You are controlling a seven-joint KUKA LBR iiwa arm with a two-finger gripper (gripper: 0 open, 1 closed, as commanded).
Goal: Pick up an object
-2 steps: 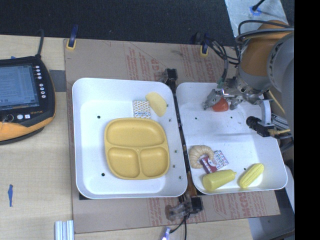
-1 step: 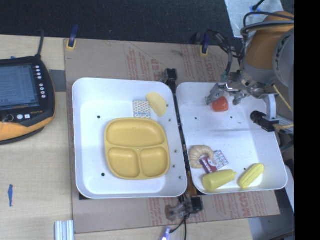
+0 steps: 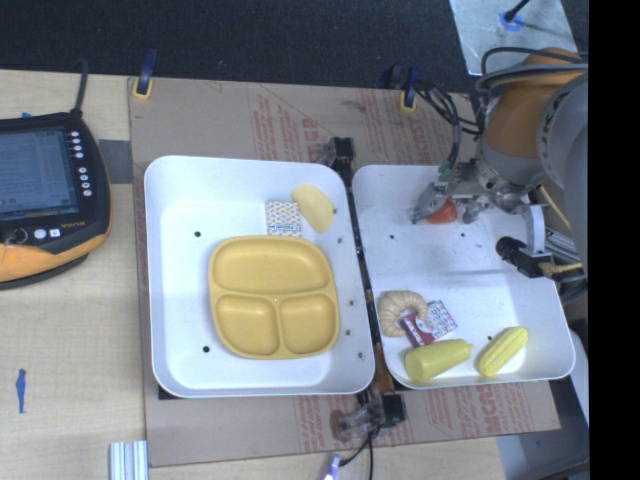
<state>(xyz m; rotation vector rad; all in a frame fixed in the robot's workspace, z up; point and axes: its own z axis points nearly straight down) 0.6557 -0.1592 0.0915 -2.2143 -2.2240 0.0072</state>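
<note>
**Gripper low in the right bin, on a small red thing**

We start with the bench [image 3: 70,318], pale wood with a brown cardboard sheet [image 3: 250,118] laid over its middle. On that sheet sit the two white bins, edge to edge. The left bin [image 3: 170,268] carries a yellow divided plate [image 3: 272,296] with three compartments, set near its middle. The right bin [image 3: 470,268] has a bare white floor across its centre.

The arm [image 3: 535,108] enters from the right, its orange band showing above the wrist, and bends down over the far right corner of the right bin. A handheld control pendant [image 3: 45,193] with a lit screen lies on the bench well left of the bins.

Along the near edge of the right bin we see a yellow corn cob [image 3: 502,351], a yellow-green pepper-like piece [image 3: 436,359] just beside it, and a pale ring-shaped pastry [image 3: 402,310] touching a small printed packet [image 3: 436,317]. In the left bin a pale yellow wedge [image 3: 313,207] lies next to a small patterned card [image 3: 283,218], both just beyond the plate.

The gripper [image 3: 441,206] hangs low at the far side of the right bin. A small red object [image 3: 443,211] sits right at its tip, perhaps between the fingers; we cannot tell whether they are apart or closed.
</note>
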